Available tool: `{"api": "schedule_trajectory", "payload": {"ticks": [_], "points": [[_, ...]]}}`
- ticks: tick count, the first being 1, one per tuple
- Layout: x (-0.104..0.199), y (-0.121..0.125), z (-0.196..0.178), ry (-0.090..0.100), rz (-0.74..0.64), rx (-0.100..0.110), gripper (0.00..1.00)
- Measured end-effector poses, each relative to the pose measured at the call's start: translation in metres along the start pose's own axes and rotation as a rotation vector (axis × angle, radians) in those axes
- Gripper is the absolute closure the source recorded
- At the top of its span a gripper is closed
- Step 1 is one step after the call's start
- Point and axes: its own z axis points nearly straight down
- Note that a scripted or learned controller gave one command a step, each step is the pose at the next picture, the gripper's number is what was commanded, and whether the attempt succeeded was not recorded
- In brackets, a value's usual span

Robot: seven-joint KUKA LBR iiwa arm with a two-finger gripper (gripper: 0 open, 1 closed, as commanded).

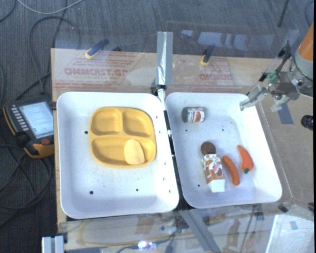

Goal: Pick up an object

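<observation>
Nearest our lens sits the small carton (214,173), lying in the right bin (263,157) with a sausage (231,169) just beside it and a carrot (245,158) a little farther right. We count one carton, one sausage, one carrot, one brown round piece (208,148) touching the carton's top end, and one can (194,115) on its side near the bin's far wall. The gripper (263,95) hangs over the right bin's far right corner, fingers spread apart, with nothing between them and touching nothing. We see one yellow divided tray (122,136) in the left bin (73,194), with one pale yellow slice (134,152) in its near compartment. Both bins rest on a wooden bench (95,70) over grey carpet (52,20) with loose cables; a tablet (32,119) lies at left.
</observation>
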Motion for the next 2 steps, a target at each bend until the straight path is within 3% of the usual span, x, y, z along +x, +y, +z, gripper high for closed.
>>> {"api": "schedule_trajectory", "payload": {"ticks": [1, 2], "points": [[-0.002, -0.03, 0.158, 0.01, -0.075, 0.004, 0.0], [0.002, -0.061, 0.176, 0.006, -0.111, -0.028, 0.0]]}}
